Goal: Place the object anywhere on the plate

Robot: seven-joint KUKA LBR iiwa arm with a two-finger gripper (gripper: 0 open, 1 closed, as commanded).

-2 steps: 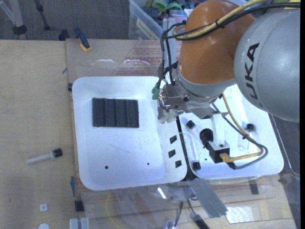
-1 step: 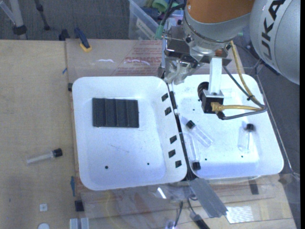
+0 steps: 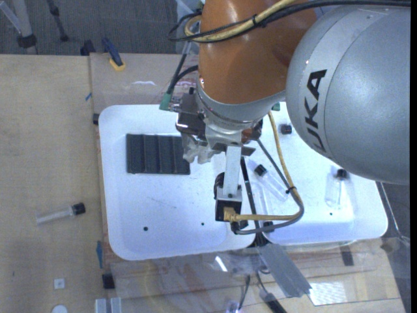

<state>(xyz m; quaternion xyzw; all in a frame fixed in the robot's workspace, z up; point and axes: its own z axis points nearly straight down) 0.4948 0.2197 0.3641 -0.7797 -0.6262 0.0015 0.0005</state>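
One dark ribbed plate [image 3: 156, 154] lies in the bin [image 3: 130, 233] on the view's left, with the pincer [image 3: 195, 152] hanging at its right edge. This is likely the placing step, any carried object being hidden under the wrist. Whether the pincer is apart or clamped I cannot tell; next comes a small shift toward the plate's middle, the arm pointing steeply down.

Two shallow white bins stood side by side on a pale wooden bench [image 3: 39, 142]. The left bin [image 3: 163, 240] carried two small black specks [image 3: 146, 227] on its floor, well apart. The right bin [image 3: 368, 217] adjoined it. On the bench left of the bins lay a clear tube with a black cap [image 3: 60, 213], on its side. A blue clip [image 3: 115, 58] sat at the bench's far edge. Grey carpet [image 3: 117, 12] lay beyond.
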